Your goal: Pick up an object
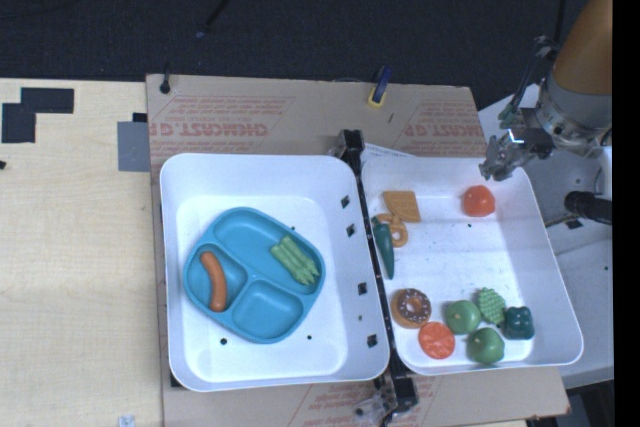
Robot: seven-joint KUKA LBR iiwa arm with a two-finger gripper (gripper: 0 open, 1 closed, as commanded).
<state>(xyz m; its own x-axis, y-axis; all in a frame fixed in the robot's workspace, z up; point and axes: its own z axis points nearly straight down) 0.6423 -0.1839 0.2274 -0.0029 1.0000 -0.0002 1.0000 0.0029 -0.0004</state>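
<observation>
My end effector [500, 163] hangs at the right bin's [560, 285] upper right corner, above and right of the tomato [478, 201].

I cannot tell its state; nothing shows in its grip. The right bin also bears a cracker [402, 205], pretzel [392, 231], donut [411, 307] and green fruit [462, 316] at lower right. The left bin [250, 177] bears a blue tray [255, 310] with a sausage [214, 279] and beans [296, 257].
</observation>
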